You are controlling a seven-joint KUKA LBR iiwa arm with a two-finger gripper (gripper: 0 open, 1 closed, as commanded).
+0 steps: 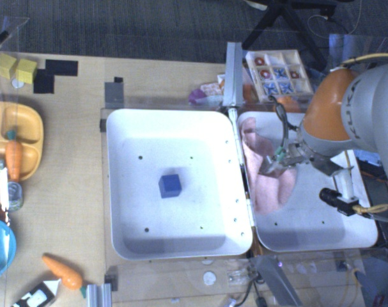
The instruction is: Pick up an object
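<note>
- Reaching in from the right, the grey arm (366,107) bends over the right bin (321,235), its orange band (328,107) sitting above the wrist.
- From the wrist, the arm slopes down and to the left, ending in the pincer (272,165) low inside the right bin.
- Its tip lies right at the pink cloth (267,184); whether it is wide, narrow or gripping the cloth cannot be told from this angle.
- That crumpled pink cloth runs along the right bin's left wall, from near the top corner down toward the middle.
- A black part with cables (337,200) juts out below the wrist, over the bare floor of the right bin.
- A blue cube (170,185) sits alone near the middle of the left bin (136,235), well apart from the pincer.
- On the tabletop (72,171) to the left lie a yellow divided tray (24,133) with a carrot (13,160) in it, a second carrot (64,271) near the front edge, and two yellow blocks (16,70) at the back.
- Behind the bins, a box of patterned tiles (277,74) rests on the tabletop.
</note>
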